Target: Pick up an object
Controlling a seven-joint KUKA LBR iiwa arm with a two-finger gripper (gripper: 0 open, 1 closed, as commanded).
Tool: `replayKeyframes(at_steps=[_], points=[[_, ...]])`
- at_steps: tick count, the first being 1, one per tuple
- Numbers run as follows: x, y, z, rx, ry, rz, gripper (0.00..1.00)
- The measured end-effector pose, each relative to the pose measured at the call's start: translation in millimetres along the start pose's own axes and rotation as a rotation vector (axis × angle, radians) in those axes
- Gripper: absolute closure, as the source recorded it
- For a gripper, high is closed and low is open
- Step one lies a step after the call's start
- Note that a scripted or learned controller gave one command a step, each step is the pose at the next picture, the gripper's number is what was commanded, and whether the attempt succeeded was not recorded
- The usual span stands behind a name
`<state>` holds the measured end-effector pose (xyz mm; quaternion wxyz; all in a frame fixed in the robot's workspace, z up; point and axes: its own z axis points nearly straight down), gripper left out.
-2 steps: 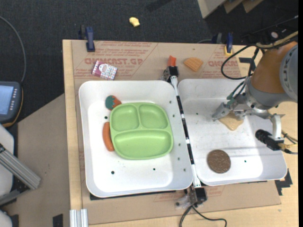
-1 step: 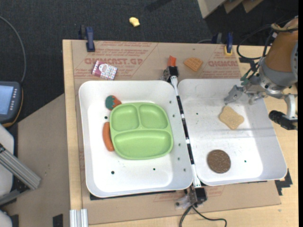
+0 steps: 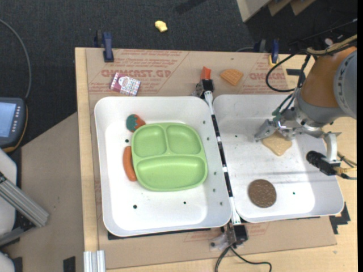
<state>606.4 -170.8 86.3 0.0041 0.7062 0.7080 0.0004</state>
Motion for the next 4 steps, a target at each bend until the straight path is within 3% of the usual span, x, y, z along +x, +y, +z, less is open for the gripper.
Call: replayKeyframes(at_steps=[1,2,3,4], points=[[-18.1,60.2,-41.0,-0.003,0.001,0.0,0.0],[2.7,16.0,3.9,0.011,0.007,0.003,0.0],[0.6,-5.9,1.4,0.009,0.006,0.003,0.0],[0.9,-3.2,-10.3,0.002,0.005,0.002,1.0]])
